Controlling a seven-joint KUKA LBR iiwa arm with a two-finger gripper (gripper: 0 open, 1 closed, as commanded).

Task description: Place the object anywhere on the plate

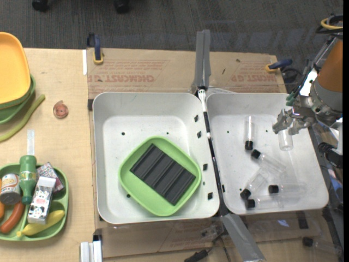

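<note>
Clear vials in the right bin (229, 198) are hard to separate: transparent bodies wash out against the white floor, mostly the black caps read. A loose heap of vials (262, 182) sits at the bin's lower middle, count unclear. One more vial (249, 132) lies apart at upper centre, long axis near vertical in the view, black cap toward the bottom.

End effector (289, 125) sits over the right bin's upper right part, arm (330, 83) entering from the right edge and cut off there; orange band visible above the wrist. Arm slants down-left toward the bin. A clear held vial (285, 140) hangs directly under the end effector, long axis roughly vertical in the view, top end up at the fingers, lower end pointing toward the bin floor. Looks pinched between the fingers, but the contact is small and blurry; the cap is not made out.

Plate (131, 160): green, rounded square, rotated diagonally, in the left bin (109, 119), with a dark ribbed insert (163, 172) on it. The held vial is well apart from the plate, in the other bin.

Left of the worktop (60, 146): yellow dishes (13, 70) cut off by the frame edge, a green tray of toy food (32, 201) also partly cut off.
</note>
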